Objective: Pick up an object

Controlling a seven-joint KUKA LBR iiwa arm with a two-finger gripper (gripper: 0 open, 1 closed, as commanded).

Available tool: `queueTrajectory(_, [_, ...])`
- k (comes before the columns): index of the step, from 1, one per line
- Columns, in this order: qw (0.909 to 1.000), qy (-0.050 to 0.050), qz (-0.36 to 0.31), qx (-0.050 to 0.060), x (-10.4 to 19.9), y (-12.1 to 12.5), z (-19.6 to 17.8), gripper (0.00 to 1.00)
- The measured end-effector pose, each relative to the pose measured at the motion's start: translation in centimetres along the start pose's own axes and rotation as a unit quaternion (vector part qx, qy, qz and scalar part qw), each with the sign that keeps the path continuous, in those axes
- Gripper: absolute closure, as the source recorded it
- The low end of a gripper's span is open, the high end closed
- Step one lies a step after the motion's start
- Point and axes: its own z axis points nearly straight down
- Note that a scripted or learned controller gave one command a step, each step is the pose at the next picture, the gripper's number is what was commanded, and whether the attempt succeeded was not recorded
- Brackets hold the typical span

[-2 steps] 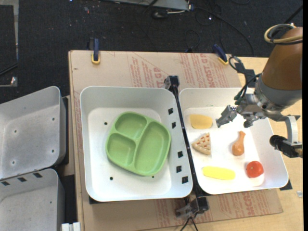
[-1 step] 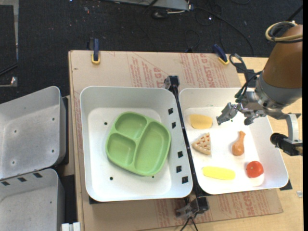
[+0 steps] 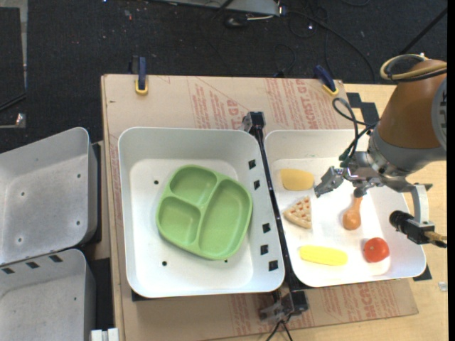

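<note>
**Hovering over the right bin, nothing grabbed yet**

Dark floor with cables all around, and a cardboard-topped bench [image 3: 192, 94] in the middle carrying the two white bins. Left bin [image 3: 135, 155] just has a green divided plate [image 3: 204, 211] sitting in it. Right bin [image 3: 313, 142] is where the pickable stuff is: a yellow lump [image 3: 297, 180] near the divider, a waffle-looking wedge [image 3: 299, 212] below that, a flat yellow piece [image 3: 323, 256] toward the front, a red ball [image 3: 376, 249] at the front right, and an orange drumstick-shaped thing [image 3: 352, 214] roughly mid-bin.

My read is we're at the approach step. The arm [image 3: 416, 112] is reaching in from the right with the gripper [image 3: 348, 183] over the middle of the right bin, and the drumstick lies right under it, thin end pointing up toward the fingers. So that's my guess for the target, though the wedge is close too.

As for the pincer: I can make out dark finger parts sticking out to the left and toward the drumstick, but from this slanted overhead angle I honestly can't tell how far apart they are. I see nothing clearly pinched between them, and I can't say whether anything touches the drumstick's tip.

Next move, I'd say, needs a straight drop with the fingers straddling the narrow shaft, then close. It's rounded, so it could roll or squirt out.
</note>
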Motion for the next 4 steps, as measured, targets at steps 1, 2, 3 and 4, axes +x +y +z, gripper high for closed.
queueTrajectory(1, [1.0,0.0,0.0,0.0,0.3,0.7,6.0,0.0])
queueTrajectory(2, [1.0,0.0,0.001,-0.004,0.3,1.0,9.5,0.0])
queueTrajectory(3, [1.0,0.001,-0.001,-0.009,0.5,1.4,8.0,1.0])
queueTrajectory(4, [1.0,-0.001,-0.002,-0.003,0.5,1.0,1.8,1.0])
